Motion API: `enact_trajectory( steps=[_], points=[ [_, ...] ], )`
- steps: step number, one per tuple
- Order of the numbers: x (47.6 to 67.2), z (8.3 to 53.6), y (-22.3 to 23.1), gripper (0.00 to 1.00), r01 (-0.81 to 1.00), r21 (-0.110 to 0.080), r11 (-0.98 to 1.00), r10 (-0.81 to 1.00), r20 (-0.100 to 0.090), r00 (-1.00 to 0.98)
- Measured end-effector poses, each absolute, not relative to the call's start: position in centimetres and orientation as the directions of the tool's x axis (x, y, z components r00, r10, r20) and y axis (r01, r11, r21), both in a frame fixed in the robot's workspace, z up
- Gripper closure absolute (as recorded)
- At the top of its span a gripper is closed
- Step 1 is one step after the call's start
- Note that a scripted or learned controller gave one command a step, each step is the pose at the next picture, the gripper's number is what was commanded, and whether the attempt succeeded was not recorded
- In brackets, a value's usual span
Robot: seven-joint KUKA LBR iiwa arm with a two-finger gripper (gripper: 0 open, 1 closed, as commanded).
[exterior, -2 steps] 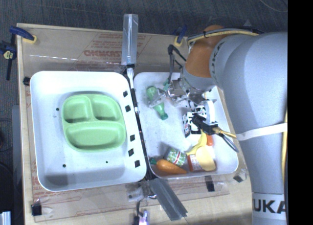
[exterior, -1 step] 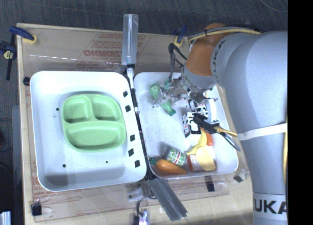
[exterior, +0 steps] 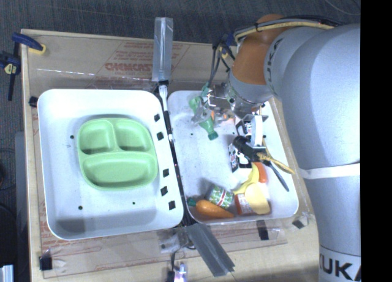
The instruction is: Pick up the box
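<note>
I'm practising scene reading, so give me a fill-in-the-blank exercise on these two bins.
1. The green tray has ___ compartments.
2. The tray lies in the ___ bin.
3. The carrot lies at the ___ edge of the right bin.
4. The band on the arm is ___.

Missing words: three; left; near; orange

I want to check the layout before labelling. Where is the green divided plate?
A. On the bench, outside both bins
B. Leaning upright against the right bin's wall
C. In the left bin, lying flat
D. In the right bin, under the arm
C. The green divided plate lies flat on the floor of the left bin, while the cluttered items and the arm are over the right bin.
</note>
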State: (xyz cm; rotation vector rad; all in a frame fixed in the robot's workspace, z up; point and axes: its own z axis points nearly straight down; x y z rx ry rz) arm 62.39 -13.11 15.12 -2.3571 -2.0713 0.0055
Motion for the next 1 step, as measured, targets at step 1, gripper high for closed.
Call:
enact_trajectory(
  steps=[1],
  points=[
    [57.70, 9.24, -12.18, 1.00, 0.906, 0.001, 0.424, 0.906, -0.004, -0.424]
  ],
)
